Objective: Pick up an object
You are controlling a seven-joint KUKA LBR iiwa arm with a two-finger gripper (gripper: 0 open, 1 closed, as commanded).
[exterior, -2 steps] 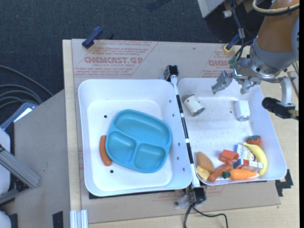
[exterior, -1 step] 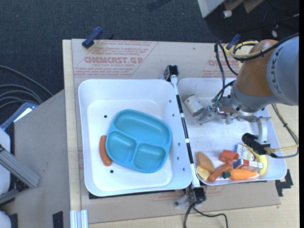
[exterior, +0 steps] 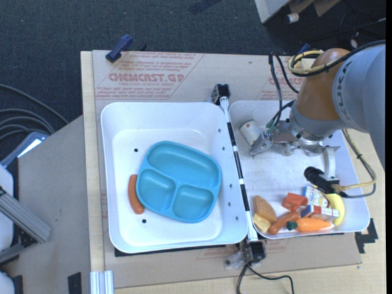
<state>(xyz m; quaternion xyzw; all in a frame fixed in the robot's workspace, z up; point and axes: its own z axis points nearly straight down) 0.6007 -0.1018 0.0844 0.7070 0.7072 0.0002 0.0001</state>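
The fixed overhead camera looks down on the worktop [exterior: 165,72], which carries two shallow white bins side by side. The left bin [exterior: 116,164] holds a blue divided plate [exterior: 179,181] with a toy sausage [exterior: 135,194] lying just beside its left edge. The right bin [exterior: 263,176] has its things heaped in the near right corner: a bread piece [exterior: 264,209], a toy carrot [exterior: 312,225], a banana [exterior: 337,206], a small carton [exterior: 320,202] and a red piece [exterior: 294,199], all touching or nearly so.

The arm [exterior: 343,90] reaches in from the right and hangs over the far part of the right bin. The gripper [exterior: 260,141] sits below the wrist near the bin's far left, close to the divider. Whether the jaws are open or closed I cannot tell; nothing is visibly between them.

I judge this to be the approach step, with no object yet taken. The heap lies well apart from the gripper, toward the near side. The next move calls for travel toward that corner, then a descent onto one item that stands clear enough of its neighbours.

The carrot looks the likeliest candidate: its long axis runs roughly left to right along the bin's near wall, the thick end toward the left. The jaws should close across that axis. Crowding by the banana and carton could spoil the grasp.
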